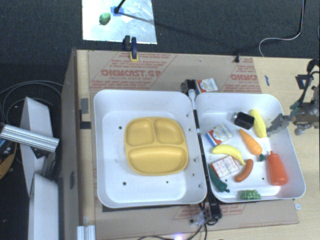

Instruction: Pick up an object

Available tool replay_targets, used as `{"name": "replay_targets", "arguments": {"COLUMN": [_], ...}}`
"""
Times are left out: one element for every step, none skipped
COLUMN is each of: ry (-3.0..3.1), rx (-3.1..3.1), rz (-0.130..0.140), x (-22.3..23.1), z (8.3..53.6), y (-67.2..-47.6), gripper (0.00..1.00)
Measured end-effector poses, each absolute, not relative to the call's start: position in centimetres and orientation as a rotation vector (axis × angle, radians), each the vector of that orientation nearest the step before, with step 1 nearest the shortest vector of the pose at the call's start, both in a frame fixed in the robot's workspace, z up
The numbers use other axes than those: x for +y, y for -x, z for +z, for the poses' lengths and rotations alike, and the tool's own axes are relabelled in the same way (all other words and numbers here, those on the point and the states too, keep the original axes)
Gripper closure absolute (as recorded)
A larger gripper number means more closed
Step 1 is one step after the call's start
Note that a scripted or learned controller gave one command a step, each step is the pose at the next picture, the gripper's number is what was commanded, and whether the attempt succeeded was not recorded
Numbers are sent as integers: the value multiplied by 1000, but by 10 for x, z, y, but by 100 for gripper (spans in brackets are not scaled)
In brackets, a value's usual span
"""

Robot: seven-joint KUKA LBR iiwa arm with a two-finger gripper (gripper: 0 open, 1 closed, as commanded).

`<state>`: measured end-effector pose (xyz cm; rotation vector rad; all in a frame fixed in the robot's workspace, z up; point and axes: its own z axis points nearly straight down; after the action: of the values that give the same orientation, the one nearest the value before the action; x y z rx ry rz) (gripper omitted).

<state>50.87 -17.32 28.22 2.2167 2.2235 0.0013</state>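
Robot hand (278,124) hovering at the right bin's (295,176) outer edge.
Whether it is grasping anything cannot be told; a corn cob (258,122) is lying just beside its tip, a carrot (250,142) and ketchup bottle (276,168) sitting nearer the camera.

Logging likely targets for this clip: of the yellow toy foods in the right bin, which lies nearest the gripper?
The corn cob, lying lengthwise near the bin's far right wall, just left of the gripper. The banana lies farther left, mid-bin, beside the carrot.

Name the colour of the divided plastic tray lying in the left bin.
Pale yellow: the divided plastic tray, with three compartments, shows best in the camera view.
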Motion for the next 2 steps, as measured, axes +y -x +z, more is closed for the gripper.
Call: {"name": "replay_targets", "arguments": {"ry": [-2216, -2220], "rx": [2225, 2222], "rz": [2, -1], "x": [-149, -185], "z": [262, 188], "y": [-584, -616], "gripper": [0, 0]}}
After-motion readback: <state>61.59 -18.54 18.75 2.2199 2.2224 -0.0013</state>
